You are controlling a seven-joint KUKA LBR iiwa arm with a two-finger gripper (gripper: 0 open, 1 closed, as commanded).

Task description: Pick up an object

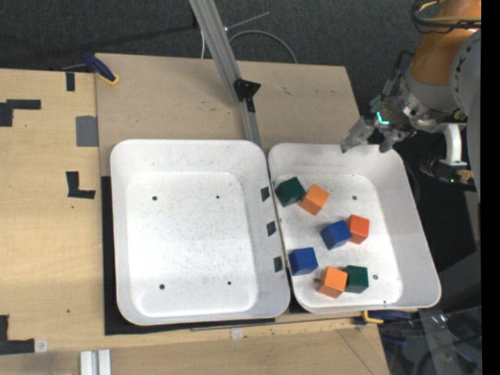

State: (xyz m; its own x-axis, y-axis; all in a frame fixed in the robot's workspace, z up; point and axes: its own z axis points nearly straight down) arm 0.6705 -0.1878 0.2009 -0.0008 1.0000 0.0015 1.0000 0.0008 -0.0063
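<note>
The grey arm with its orange band comes in from the right, and its two-finger gripper hangs over the far right corner of the right-hand shallow white plastic bin. The two dark fingers are spread apart with a clear gap between them and nothing in it.

All the blocks lie in that right bin. Nearest its far left corner sits a dark green cube, with an orange cube touching it on its right side. Toward the middle of the bin, a blue cube rests against a second orange cube that stands just to its right. Along the left wall, further toward the near edge, lies another blue cube. Close to the near edge, a third orange cube presses against a second dark green cube on its right. The gripper is well apart from every one of them, the closest being the green and orange pair at the far left.

The left-hand shallow white plastic bin sits edge to edge with the right one on the wooden bench. A slanted grey metal bar runs from the far side down to the seam between the bins.
</note>
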